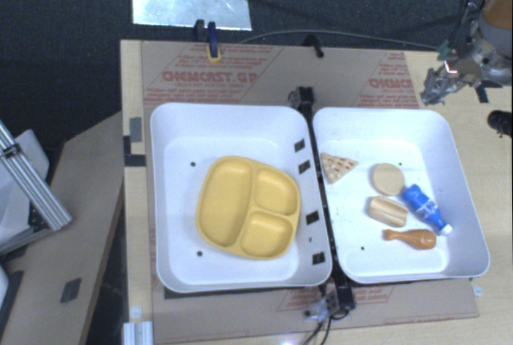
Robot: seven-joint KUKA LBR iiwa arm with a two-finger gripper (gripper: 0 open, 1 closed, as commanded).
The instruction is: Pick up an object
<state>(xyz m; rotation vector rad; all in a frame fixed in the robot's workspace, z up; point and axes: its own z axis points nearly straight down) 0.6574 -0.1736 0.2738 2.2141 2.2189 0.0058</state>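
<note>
— Bench, two white bins. Status?

— My gripper (pixel 439 84) hangs beyond the right bin's (pixel 377 120) far right corner; whether it's clenched or released, I cannot tell. Nothing grasped. Blue bottle (pixel 422 207), drumstick (pixel 409 237) lie inside, near right. Descent looks unobstructed; walls crowd them.

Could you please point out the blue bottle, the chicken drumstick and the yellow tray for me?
blue bottle (pixel 422 207), camera view, middle of its body.
chicken drumstick (pixel 416 238), camera view, its thick meaty end.
yellow tray (pixel 222 199), camera view, floor of its largest compartment.
</note>
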